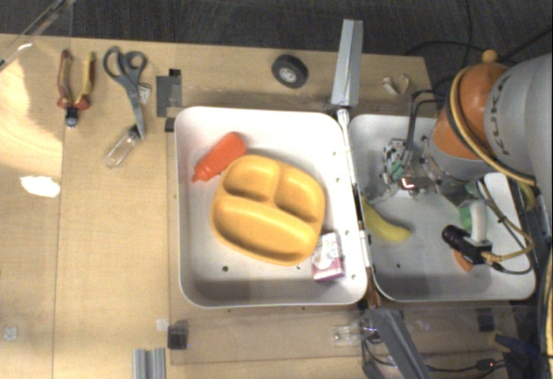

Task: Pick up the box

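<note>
Nearest the lower edge of the view, the box (327, 255), small, pink and white, lies in the left bin (199, 282) at its lower right corner, touching the large yellow divided tray (269, 207). An orange-red bottle-shaped item (218, 156) lies at the upper left of that tray. The arm (510, 118) enters from the right above the right bin (432, 282). The gripper (399, 172) sits low over the upper left area of the right bin, well apart from the box; its state cannot be determined. A banana (383, 224) lies just below it. On the counter (86, 239), scissors (130, 84) and pliers (74, 85) lie at upper left.
</note>
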`<act>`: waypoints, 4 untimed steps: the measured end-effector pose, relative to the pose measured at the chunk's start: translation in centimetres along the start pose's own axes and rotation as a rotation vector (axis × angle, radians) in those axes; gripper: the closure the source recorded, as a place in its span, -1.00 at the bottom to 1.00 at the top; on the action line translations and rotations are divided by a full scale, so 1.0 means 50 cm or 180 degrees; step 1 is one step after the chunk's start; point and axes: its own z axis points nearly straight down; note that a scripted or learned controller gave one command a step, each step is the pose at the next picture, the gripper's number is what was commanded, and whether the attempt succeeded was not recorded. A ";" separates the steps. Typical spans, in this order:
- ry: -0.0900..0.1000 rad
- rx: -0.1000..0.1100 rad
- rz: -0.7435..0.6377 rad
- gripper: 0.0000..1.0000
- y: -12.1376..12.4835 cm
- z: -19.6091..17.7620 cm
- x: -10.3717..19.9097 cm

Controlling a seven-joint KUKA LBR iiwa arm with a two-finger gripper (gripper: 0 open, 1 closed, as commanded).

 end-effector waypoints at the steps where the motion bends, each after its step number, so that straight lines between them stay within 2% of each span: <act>1: 0.0003 0.0028 -0.0445 -1.00 0.154 0.008 -0.055; 2: 0.0002 0.0022 -0.0383 -1.00 0.018 -0.186 -0.013; 3: 0.0002 0.0024 -0.0194 -1.00 0.084 -0.012 0.020; 4: -0.0006 0.0000 -0.0210 1.00 0.090 -0.037 0.021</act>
